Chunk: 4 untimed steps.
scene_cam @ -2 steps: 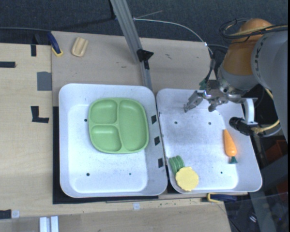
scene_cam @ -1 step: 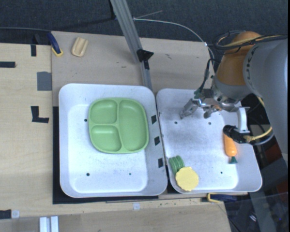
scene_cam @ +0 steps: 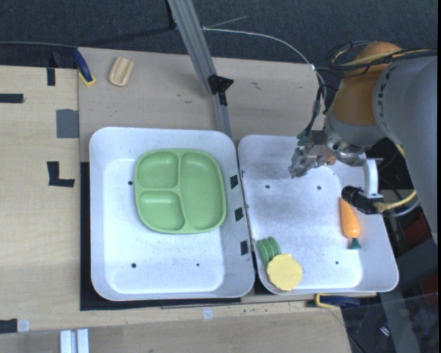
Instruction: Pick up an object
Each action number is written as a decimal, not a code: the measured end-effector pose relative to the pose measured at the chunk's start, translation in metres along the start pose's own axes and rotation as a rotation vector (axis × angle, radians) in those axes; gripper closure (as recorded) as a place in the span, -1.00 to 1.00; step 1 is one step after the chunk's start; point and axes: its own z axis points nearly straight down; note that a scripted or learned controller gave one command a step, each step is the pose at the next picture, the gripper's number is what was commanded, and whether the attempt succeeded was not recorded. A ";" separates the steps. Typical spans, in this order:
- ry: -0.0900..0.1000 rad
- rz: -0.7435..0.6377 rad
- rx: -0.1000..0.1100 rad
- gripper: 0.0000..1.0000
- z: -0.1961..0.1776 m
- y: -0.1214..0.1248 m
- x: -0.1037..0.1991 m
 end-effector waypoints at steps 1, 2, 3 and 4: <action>-0.001 0.003 -0.006 1.00 -0.057 -0.006 -0.007; -0.001 0.002 -0.007 1.00 -0.111 -0.005 -0.006; 0.002 -0.003 -0.001 1.00 -0.112 -0.028 0.048; 0.002 -0.003 0.000 1.00 -0.118 -0.042 0.099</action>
